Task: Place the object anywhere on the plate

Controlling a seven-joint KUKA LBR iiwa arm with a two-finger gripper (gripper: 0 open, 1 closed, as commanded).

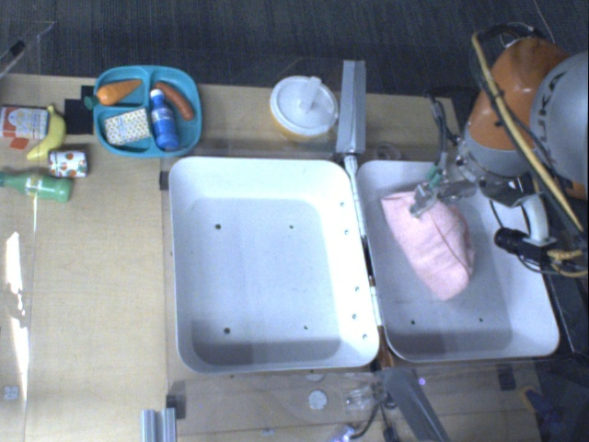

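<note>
A soft pink object [431, 245] lies in the right white bin [515, 330], stretched from the bin's upper left toward its middle. My gripper [429, 195] hangs right over the pink object's upper end, at or just above its surface. A blue divided plate [189, 95] sits on the bench beyond the left bin, at the far left. It holds an orange toy carrot [120, 91], a blue bottle [163, 121], a sausage-like piece and a pale checked piece.
The left white bin [267, 256] stands beside the right one, with a metal divider post [350, 109] behind their seam. A white lidded cup on a yellow base [304, 107] stands behind the bins. Small toys, among them a banana [51, 134] and a green bottle [37, 186], lie at the far left.
</note>
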